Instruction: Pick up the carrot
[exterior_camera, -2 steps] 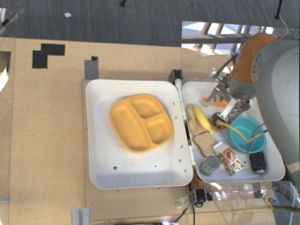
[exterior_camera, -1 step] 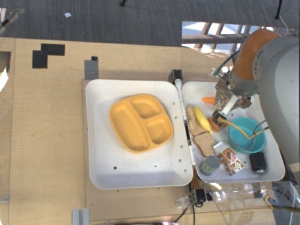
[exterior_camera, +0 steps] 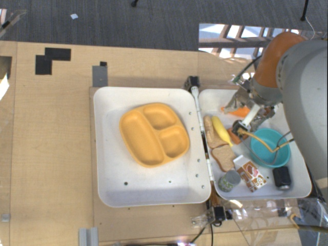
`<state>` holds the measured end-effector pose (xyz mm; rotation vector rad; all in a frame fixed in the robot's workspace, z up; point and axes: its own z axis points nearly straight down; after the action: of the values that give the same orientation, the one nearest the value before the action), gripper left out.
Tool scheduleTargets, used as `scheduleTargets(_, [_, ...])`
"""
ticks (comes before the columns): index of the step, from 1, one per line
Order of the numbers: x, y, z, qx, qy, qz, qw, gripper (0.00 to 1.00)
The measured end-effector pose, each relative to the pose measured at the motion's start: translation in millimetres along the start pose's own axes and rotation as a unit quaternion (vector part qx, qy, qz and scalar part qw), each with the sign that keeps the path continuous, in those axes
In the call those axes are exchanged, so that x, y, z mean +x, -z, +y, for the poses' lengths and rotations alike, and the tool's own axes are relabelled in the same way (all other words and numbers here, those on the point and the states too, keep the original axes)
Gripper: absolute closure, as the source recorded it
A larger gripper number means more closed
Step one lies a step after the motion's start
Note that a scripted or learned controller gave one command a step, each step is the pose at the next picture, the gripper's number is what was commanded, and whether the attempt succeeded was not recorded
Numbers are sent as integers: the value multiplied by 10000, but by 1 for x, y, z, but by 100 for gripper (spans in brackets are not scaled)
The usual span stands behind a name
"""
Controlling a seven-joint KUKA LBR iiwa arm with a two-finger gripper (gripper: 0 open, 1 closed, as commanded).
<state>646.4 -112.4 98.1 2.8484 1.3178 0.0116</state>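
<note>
We find the two-finger gripper [exterior_camera: 245, 118] low in the right-hand white bin [exterior_camera: 306, 184], near that bin's far end, its dark and pale parts crowded together; we cannot tell how the claw stands, and nothing is seen clearly held by it. The grey arm with its orange band [exterior_camera: 271, 60] descends to it from the right.

The small orange carrot [exterior_camera: 242, 110] lies directly at the gripper, partly covered by it. Only short orange stretches show: one beside the fingers toward the bin's far wall, another just beneath the tool near the banana. Its full shape is hidden.

Just to the left of the gripper lies a yellow banana [exterior_camera: 221, 129], against a slice of brown bread [exterior_camera: 224, 158]. To the near right sits a teal round bowl [exterior_camera: 270, 147]. Nearer the front edge we note a grey round can [exterior_camera: 229, 181], a small printed carton [exterior_camera: 252, 176] and a black block [exterior_camera: 281, 177].

The left-hand white bin [exterior_camera: 110, 183] holds a yellow three-compartment plastic plate [exterior_camera: 154, 134], well apart from the gripper.
</note>
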Motion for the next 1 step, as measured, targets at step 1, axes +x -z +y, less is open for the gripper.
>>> scheduleTargets(1, [-28, -13, 10, 12, -1904, -18, 9817, 0])
